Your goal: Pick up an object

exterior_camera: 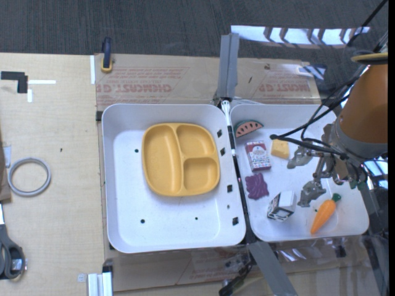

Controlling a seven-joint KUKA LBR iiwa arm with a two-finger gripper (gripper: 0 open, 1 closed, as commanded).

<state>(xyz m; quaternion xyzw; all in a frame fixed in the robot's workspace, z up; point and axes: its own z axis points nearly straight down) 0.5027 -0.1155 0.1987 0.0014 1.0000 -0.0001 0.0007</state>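
My gripper [307, 177] hangs over the right bin [352, 227], reaching in from the right. Its two fingers are spread, so it is open with nothing between them. An orange carrot [323, 215] lies just below and to the right of the lower finger. A small white and black carton [281, 206] sits to the gripper's lower left. A yellow cheese block [280, 148] lies up and to the left. Further left are a red box [258, 155], purple grapes [257, 186] and a watermelon slice [248, 128].
The left bin [123, 214] holds a yellow divided plate [181, 159]. On the bench to the left lie a grey tape ring [28, 176] and scissors [10, 259]. Cables run from the arm across the right bin's far side.
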